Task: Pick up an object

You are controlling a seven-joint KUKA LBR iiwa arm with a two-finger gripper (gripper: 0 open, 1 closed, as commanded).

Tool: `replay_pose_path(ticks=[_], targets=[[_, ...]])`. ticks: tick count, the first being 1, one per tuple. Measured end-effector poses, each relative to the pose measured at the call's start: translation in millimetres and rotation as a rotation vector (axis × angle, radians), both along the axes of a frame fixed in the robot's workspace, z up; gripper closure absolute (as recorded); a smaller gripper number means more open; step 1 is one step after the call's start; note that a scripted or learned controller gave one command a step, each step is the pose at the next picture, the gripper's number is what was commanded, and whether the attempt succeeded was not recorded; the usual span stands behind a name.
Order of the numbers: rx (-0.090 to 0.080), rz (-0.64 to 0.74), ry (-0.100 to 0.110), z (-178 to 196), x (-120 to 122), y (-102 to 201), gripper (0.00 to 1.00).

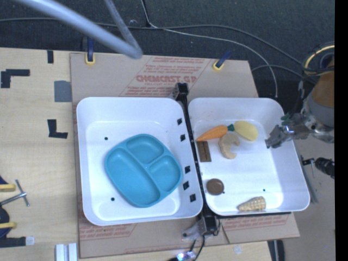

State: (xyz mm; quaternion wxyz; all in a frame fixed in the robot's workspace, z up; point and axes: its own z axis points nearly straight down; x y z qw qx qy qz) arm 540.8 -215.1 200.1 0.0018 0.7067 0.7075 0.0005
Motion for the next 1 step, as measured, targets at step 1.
replay_pose_path(ticks=[1], targets=[[-0.001,0.001,-0.002,63.9,-0.4,0.6,1.0]])
